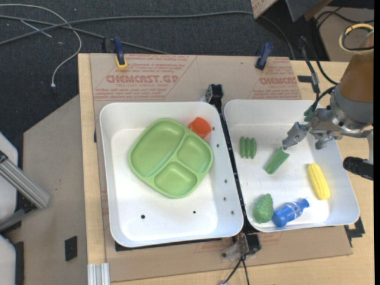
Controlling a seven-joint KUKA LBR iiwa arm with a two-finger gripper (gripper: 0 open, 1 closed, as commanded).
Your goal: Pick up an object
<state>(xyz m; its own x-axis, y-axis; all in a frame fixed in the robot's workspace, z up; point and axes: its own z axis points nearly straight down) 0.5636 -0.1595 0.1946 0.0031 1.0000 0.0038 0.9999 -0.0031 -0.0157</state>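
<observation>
Gripper point(292, 139) hung low over the right bin point(338, 215), reaching in from the right, its grey fingertip pointing down-left at the upper end of the green stick point(276, 160). Nothing was seen between the fingers, and whether they were spread or pressed together could not be told.

Green stick lay tilted near the bin's middle, its top end just beside the fingertip; contact uncertain. Pea pods point(248, 148) lay near on its left, apart from it. Corn point(319, 181) lay toward the bin's right side. Broccoli point(263, 208) and blue bottle point(290, 212) sat just beside each other at the near wall, possibly touching.

Left bin point(113, 218) held a green divided plate point(171, 157) with an orange piece point(200, 126) at its far-right edge.

Judgement: approach step in hand, no grasp yet; green stick was the likely target. Next move would call for centring the fingers across the stick's narrow width, matching its tilt, lowering, then closing. Risk: an end-on pinch could slip off or push the stick aside.
</observation>
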